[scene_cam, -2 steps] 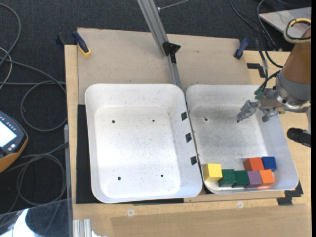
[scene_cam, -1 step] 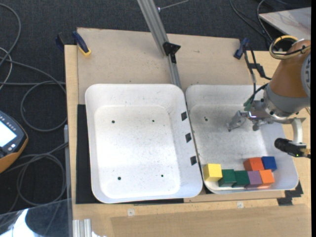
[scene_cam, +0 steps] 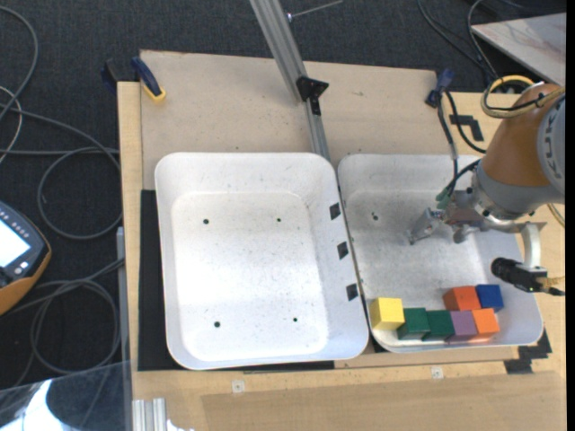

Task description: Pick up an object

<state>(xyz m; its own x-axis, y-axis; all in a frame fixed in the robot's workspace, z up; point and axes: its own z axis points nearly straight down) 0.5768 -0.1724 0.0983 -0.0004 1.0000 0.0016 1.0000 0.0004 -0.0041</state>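
Several coloured blocks sit clustered in the near corner of the right bin [scene_cam: 395,187]: a yellow block [scene_cam: 388,311], a green block [scene_cam: 427,322], a purple block [scene_cam: 464,325], an orange block [scene_cam: 486,321], a red block [scene_cam: 463,297] and a blue block [scene_cam: 490,294]. My gripper [scene_cam: 438,233] hangs over the bare middle of the right bin, up and left of the blocks and apart from them. Its fingers stand spread and open, with nothing between them.
The left bin [scene_cam: 243,268] lies beside the right one, with black clips along the shared rim. A slanted metal pole [scene_cam: 286,43] rises from the bench behind the bins. Cables and a black part [scene_cam: 517,275] hang at the right bin's right edge.
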